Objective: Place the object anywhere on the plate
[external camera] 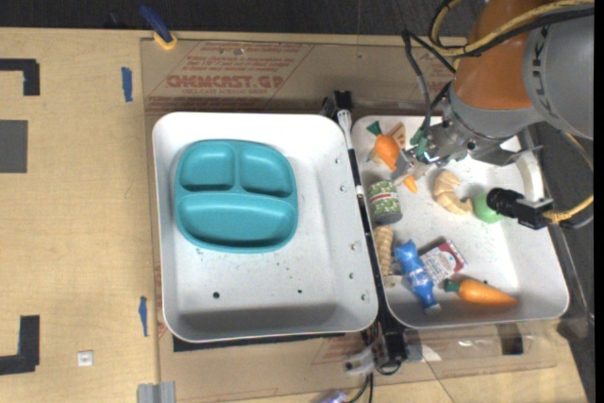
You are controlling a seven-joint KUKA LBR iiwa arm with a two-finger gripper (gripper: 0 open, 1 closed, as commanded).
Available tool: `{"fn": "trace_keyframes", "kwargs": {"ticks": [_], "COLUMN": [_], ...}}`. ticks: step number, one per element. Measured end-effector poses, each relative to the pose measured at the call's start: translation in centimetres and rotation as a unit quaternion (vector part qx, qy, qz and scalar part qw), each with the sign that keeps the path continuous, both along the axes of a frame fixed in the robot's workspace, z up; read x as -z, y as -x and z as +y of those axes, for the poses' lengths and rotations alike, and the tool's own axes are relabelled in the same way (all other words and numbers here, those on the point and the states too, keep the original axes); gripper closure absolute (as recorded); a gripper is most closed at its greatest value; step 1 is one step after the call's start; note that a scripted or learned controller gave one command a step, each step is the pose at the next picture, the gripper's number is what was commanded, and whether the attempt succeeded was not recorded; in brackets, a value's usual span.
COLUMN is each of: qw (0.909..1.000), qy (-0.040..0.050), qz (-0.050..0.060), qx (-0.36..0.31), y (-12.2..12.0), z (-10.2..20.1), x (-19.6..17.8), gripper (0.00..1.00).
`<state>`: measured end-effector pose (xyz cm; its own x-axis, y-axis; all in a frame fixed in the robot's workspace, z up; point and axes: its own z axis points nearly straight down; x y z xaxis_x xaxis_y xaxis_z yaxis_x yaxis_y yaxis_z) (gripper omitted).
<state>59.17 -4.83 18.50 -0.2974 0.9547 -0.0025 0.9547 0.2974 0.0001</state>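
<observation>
While jaws (412, 163) hover low beside carrot (386, 149) in right bin (538, 288), opening indiscernible: picking stage; plate (236, 195) awaits.

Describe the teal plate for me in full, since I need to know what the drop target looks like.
The teal plate is a rounded-rectangle dish of smooth, plastic-looking material, divided by raised ridges into three compartments: two smaller ones along its far side and one long one along its near side. It lies flat, right side up, on the floor of the left white bin, toward that bin's far left part. Nothing sits in any compartment, and nothing but the bin floor touches it.
</observation>
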Motion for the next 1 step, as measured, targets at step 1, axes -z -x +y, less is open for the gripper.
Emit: {"fn": "trace_keyframes", "kwargs": {"ticks": [1], "qw": [0.9982], "qy": [-0.0019], "qz": [0.001], "qx": [0.059], "y": [2.61], "z": [5.75], "x": [-2.04], "gripper": [1.00]}}
